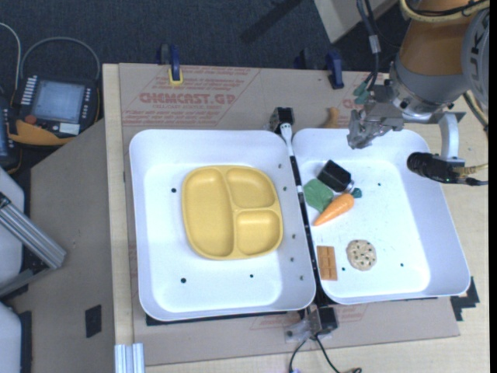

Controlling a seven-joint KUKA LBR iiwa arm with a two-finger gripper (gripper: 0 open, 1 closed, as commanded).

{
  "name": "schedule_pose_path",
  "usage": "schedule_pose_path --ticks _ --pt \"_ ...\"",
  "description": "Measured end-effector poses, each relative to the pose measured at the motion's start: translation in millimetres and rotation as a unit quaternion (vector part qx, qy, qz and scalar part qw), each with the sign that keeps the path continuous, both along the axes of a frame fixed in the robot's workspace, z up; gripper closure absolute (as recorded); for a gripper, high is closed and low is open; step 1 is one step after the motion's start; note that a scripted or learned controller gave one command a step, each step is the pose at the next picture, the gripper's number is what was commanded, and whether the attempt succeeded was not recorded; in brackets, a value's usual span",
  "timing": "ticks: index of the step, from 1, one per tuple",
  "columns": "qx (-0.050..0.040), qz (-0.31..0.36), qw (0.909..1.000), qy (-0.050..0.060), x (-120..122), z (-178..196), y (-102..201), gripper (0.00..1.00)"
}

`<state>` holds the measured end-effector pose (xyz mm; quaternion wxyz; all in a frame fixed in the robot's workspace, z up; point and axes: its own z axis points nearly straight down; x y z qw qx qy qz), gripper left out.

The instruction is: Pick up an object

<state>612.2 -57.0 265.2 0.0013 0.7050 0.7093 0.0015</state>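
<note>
Looking down at a slant, the camera showed two shallow white plastic bins side by side on a brown board printed in red with "CHEMCAST GP" (187,98).

My gripper (362,136) hung over the far edge of the right bin (423,231), near its left corner. I could not tell how it was set, nor whether it grasped anything.

Objects lay clustered toward that bin's left side. A carrot (335,208), smooth, orange and tapered, had its long axis on a diagonal: the narrow tip pointed toward the bin's near left, the green-topped end toward the far right. Just beside it sat a rounded green piece (317,193) and a black block (335,176). Nearer the camera lay a round, speckled tan cookie (361,254) and, left of it, a flat orange-brown rectangle (327,262) against the bin's wall.

A yellow tray (231,210) with rounded corners and three compartments sat in the left bin (155,231).
</note>
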Motion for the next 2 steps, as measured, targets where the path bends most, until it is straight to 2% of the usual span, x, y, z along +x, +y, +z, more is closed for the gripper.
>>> schedule_pose_path --ticks 2 --pt "0.0001 -0.001 1.0 0.0 44.7 -21.3 95.6 1.0"
